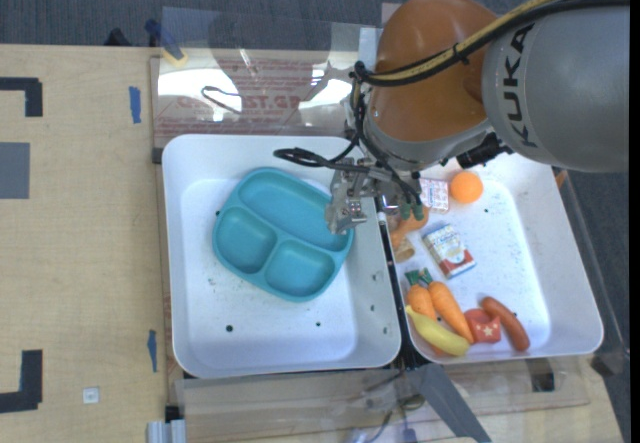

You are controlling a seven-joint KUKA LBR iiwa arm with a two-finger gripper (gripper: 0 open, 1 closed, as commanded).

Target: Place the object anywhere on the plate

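Note:
A blue plate (262, 206) with three compartments lies tilted in the left white bin (190, 261). My gripper (344, 213) hangs over the plate's right rim, close to the divider between the two bins. The arm's orange band and grey wrist hide what lies right behind it. I cannot make out any object in the gripper. Toy food lies in the right bin (560, 271): an orange ball (465, 188), a small carton (447, 252), carrots (440, 303), a banana (440, 333) and a red sausage (507, 322).
A small printed packet (434, 194) and a brownish piece (404, 234) lie just right of the divider under the wrist. A clear taped sheet (250, 91) lies behind the bins. Wooden bench top (70, 231) extends to the left.

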